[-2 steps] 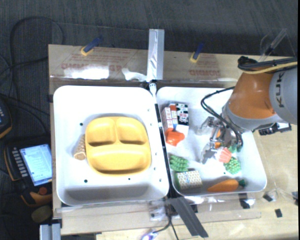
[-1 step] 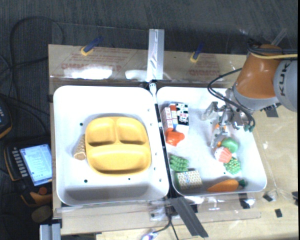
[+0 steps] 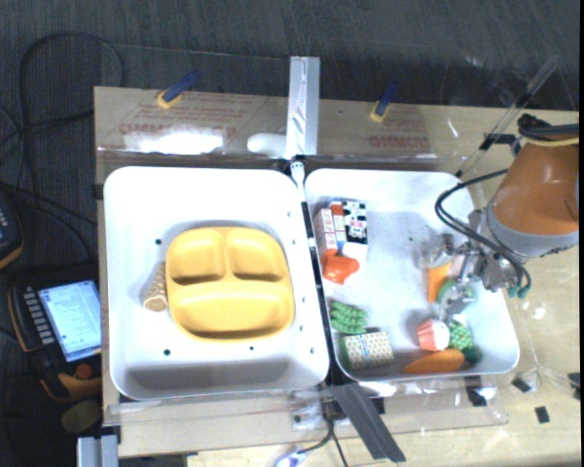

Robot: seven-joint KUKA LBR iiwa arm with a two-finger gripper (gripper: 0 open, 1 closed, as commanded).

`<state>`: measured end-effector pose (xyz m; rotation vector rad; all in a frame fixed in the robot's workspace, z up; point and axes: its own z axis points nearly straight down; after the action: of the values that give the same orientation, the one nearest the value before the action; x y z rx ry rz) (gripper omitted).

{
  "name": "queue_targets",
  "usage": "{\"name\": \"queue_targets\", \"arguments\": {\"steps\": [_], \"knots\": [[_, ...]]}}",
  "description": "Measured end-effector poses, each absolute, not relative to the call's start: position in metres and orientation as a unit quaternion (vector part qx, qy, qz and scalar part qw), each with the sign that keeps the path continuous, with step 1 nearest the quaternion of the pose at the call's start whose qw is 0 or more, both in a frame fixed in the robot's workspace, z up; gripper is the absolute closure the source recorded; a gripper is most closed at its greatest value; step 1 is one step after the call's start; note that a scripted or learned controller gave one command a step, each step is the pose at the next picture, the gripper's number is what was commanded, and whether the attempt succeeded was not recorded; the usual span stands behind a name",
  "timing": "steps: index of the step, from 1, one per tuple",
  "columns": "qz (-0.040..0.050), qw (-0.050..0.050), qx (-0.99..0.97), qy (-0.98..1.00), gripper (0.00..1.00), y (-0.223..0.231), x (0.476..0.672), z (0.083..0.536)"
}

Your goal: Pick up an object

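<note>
We see the claw hanging low over the right bin, near that bin's right wall, with the grey arm and its orange band coming in over the right rim. Whether the claw is spread or pressed together we cannot tell. Just beside its tip, on the left, lies a small orange piece, and we cannot say if the two touch. Below the tip, toward the bin's front right corner, sit a red-and-white cup shape, a knobbly green toy and a smooth orange carrot lying along the front wall. Near the front left corner we find a patterned block and a green pod-like toy. Along the left wall lie printed boxes and a red-orange toy.

The left bin holds a glossy yellow divided tray, with a tan ribbed cone touching its left edge.
</note>
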<state>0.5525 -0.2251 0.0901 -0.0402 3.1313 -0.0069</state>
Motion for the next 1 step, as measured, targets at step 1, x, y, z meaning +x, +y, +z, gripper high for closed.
{"name": "queue_targets", "arguments": {"steps": [1], "knots": [[-0.0017, 0.007, 0.025, 1.000, 0.00, -0.1777, 0.5654, 0.0903]]}}
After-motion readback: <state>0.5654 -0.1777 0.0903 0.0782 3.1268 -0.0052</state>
